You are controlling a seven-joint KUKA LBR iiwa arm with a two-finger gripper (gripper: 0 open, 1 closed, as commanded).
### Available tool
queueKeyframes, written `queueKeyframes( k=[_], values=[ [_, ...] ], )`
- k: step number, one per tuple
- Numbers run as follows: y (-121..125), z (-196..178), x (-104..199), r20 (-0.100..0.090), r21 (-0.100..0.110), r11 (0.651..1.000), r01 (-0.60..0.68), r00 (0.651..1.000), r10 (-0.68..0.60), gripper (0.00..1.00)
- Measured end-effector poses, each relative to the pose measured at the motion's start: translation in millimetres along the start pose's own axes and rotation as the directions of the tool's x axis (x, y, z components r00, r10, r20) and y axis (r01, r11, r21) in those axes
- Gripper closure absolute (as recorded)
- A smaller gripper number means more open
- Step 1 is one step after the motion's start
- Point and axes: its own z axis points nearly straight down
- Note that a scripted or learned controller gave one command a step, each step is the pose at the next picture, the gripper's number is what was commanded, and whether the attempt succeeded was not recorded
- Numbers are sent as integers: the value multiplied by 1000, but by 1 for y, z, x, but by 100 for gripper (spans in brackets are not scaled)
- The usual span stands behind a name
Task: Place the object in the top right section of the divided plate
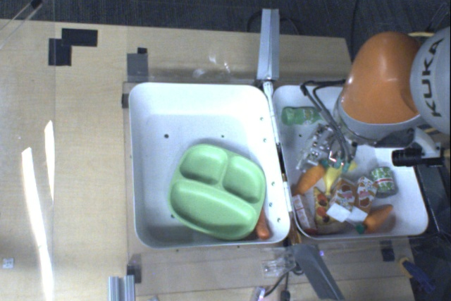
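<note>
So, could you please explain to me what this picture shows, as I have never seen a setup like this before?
Gladly. One camera is fixed above a bench and looks down at a slant. The grey and orange shape on the right is a robot arm, moved by a program. Its hand hangs low over the right bin; I cannot tell whether it holds anything.

Two shallow white bins sit side by side. The right bin holds a jumble of small toy foods, among them a carrot just below the hand and a second carrot near the front. The left bin holds a green divided plate with three sections, nothing in them. A small orange item lies beside the plate's lower right edge. The job is to put an object into the plate's top right section.
</note>
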Motion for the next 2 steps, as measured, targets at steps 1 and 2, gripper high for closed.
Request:
queueKeyframes(
  k=[1,2],
  values=[
    [-36,0,9,0,0,995,-95,995,95,100],
    [-34,-10,7,4,-4,996,-93,996,93,100]
  ],
)
